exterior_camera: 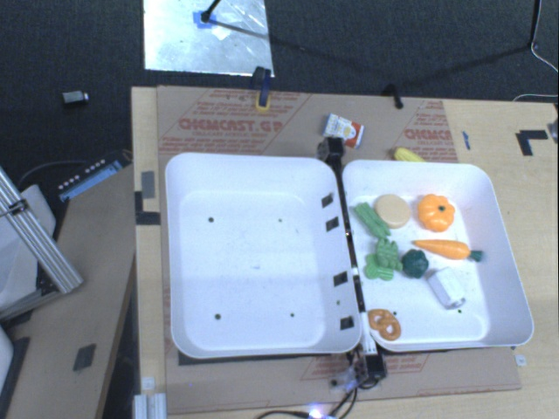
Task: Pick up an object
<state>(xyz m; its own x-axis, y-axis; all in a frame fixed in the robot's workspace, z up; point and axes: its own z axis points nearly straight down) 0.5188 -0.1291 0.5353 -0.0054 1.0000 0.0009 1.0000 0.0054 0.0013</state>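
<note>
Cardboard-topped bench carries glossy white bins; right bin holds a ribbed orange pumpkin; jaws unseen, state unknowable.

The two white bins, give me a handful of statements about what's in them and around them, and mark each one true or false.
1. The toy food lies in the right bin. True.
2. The carrot sits in the left bin. False: it lies in the right bin, just below the small pumpkin.
3. The pretzel lies near the front corner of the right bin, close to the divide between the bins. True.
4. The banana rests inside the right bin beside the pumpkin. False: it lies outside the bin, on the board past its far rim.
5. The round beige disc lies left of the pumpkin in the view. True.
</note>
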